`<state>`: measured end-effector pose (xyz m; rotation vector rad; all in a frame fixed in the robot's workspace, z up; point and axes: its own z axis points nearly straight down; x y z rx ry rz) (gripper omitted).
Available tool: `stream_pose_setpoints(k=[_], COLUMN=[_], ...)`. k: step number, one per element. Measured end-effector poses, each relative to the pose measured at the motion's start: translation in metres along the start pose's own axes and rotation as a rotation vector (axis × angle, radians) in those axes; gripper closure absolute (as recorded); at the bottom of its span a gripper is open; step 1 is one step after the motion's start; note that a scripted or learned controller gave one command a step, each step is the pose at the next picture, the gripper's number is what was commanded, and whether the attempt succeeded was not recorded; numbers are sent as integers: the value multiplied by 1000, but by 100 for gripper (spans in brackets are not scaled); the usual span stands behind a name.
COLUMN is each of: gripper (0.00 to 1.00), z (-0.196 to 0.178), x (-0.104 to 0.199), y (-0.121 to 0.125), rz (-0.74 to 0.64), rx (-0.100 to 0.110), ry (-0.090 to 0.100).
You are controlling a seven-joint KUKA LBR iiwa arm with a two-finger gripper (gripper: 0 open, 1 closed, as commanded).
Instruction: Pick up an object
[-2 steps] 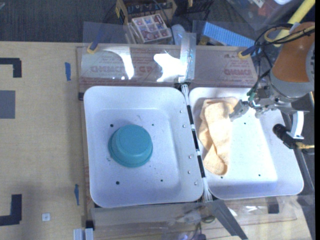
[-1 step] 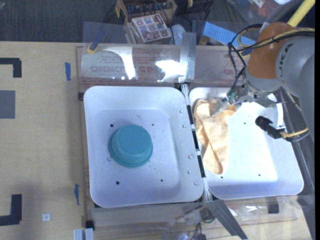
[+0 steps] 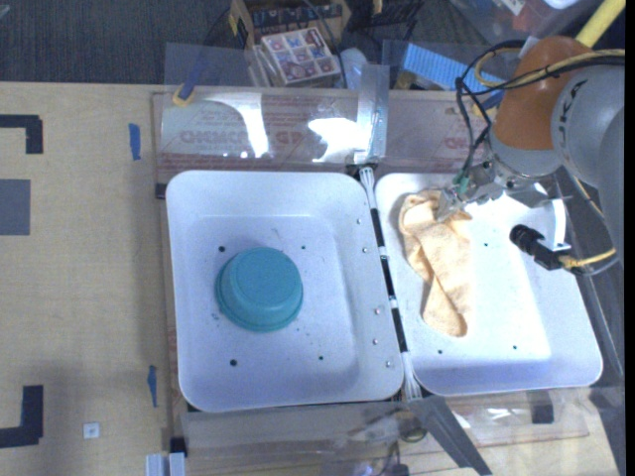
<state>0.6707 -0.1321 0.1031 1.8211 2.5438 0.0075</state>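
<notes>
The hand [image 3: 458, 194] is down at the upper end of the yellowish cloth [image 3: 439, 262], which trails away below it in the right bin [image 3: 556, 355], though whether it grips the cloth I cannot tell, while a teal bowl [image 3: 260, 288] sits well off to its left.

The end effector [image 3: 458, 198] is too small and blurred to read; the arm [image 3: 585, 117] is cut by the right edge.
</notes>
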Motion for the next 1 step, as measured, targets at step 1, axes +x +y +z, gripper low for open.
stream_pose_setpoints(k=[1], gripper=[100], z=[-89], x=[54], y=[17], rz=[-50], rx=[7], ry=[6])
